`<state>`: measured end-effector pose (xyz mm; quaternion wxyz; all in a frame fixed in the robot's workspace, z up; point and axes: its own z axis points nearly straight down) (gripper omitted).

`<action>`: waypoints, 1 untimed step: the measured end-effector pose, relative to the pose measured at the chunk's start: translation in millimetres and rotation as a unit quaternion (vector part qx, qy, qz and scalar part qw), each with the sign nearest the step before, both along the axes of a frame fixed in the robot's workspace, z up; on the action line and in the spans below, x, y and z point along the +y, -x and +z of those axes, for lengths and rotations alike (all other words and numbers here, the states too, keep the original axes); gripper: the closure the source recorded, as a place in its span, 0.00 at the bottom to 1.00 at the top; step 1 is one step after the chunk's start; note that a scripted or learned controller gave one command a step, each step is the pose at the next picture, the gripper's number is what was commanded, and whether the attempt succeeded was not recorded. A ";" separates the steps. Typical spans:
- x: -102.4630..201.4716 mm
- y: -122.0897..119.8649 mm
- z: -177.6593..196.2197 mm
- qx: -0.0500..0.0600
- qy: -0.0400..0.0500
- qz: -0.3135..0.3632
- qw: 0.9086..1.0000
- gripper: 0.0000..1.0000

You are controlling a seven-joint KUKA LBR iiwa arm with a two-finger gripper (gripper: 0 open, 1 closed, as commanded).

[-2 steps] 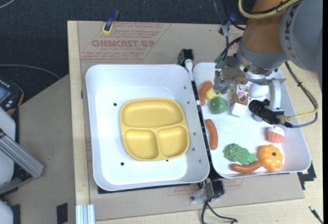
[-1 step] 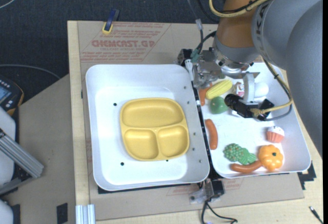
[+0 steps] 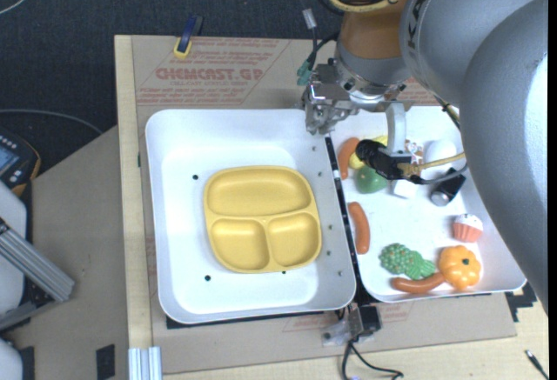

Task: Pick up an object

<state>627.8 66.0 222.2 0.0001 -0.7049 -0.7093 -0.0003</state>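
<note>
My gripper (image 3: 322,119) hangs over the far end of the divider between the two bins, above the back left corner of the right bin (image 3: 500,283). Nothing shows in it. Just in front of it lie an orange carrot (image 3: 347,157) and a green pepper (image 3: 371,181). Further forward in the same bin are a red sausage (image 3: 359,227), a green broccoli (image 3: 406,261), an orange pumpkin (image 3: 460,267), a second sausage (image 3: 418,285) and a pink cupcake (image 3: 467,229). A small black piece (image 3: 446,190) and a white piece (image 3: 438,150) lie towards the right, partly under the arm.
The left bin (image 3: 174,196) holds a yellow three-compartment plate (image 3: 261,217). Both bins sit on a cardboard sheet (image 3: 218,70) with a blue and yellow clamp (image 3: 186,36) at its far edge. The grey arm covers the right bin's back right part.
</note>
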 end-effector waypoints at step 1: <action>24.9 -3.4 7.7 0.001 0.001 -0.001 1.000 1.00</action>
